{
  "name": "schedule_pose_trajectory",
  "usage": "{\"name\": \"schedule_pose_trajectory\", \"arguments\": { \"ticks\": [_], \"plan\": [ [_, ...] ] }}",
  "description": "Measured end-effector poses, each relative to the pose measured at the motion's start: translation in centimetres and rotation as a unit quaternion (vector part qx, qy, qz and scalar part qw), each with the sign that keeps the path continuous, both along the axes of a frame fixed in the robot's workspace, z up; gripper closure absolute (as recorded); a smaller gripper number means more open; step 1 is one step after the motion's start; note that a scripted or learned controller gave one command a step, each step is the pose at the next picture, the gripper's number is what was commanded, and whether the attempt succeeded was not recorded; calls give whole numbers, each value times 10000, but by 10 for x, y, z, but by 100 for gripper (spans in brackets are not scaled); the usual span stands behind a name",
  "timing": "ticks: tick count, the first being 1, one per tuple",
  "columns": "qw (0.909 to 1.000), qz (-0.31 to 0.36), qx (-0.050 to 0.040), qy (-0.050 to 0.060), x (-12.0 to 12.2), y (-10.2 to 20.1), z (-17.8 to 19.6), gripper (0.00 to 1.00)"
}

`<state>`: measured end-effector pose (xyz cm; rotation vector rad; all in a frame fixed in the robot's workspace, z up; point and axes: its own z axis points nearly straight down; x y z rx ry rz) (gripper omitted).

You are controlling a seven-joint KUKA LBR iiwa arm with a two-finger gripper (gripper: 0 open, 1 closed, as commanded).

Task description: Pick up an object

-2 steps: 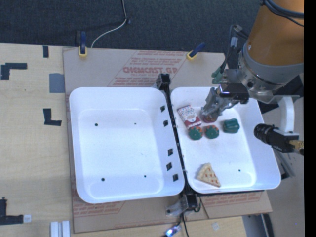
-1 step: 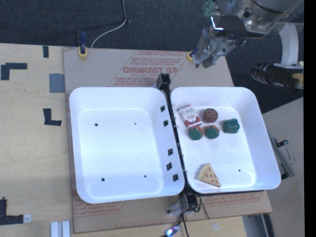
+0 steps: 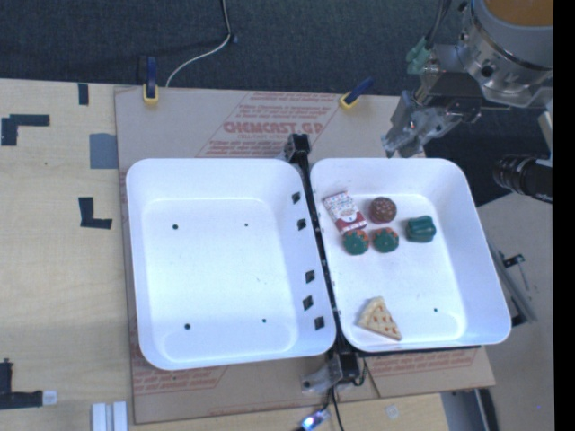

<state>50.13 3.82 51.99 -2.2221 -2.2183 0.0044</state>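
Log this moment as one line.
gripper: above right bin's far rim, holding nothing | right bin: carton, pizza slice, four small toys | pick: not started

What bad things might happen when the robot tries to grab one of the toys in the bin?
1. Five small toys sit close in the right bin. Reaching for the brown round piece, the gripper might bump the two green round pieces just below it.
2. The red-and-white packet lies by the middle divider, so the wall might block a finger.
3. The pizza slice looks flat and may slip.

Single fixed camera above the bench, looking down aslant; both white bins (image 3: 135, 241) framed
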Motion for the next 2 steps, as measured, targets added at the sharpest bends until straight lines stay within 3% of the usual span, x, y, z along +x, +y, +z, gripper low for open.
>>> {"name": "schedule_pose_trajectory", "arguments": {
  "ticks": [1,2],
  "plan": [
    [10000,-5,-4,79,-21,-32,-284,100],
    [10000,-53,-19,5,-20,-160,-299,100]
  ]
}}
